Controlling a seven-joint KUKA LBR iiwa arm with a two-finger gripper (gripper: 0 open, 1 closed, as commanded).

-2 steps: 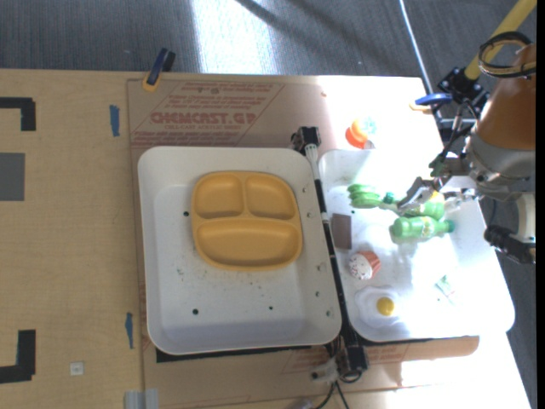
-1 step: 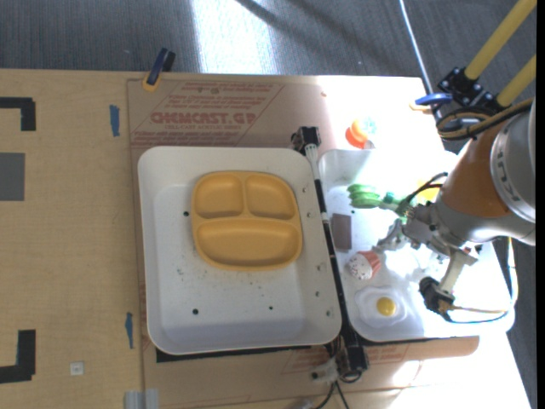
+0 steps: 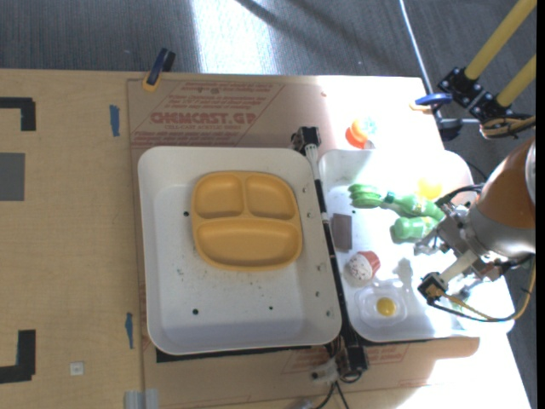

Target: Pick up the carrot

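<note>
In the right bin, the arm's gripper, its state impossible to tell, hangs beside green toys, while the carrot lies outside on the table; judged step: approach, needing travel toward it.

Two white bins — one yellow tray, two green toys, one fried egg.
</note>
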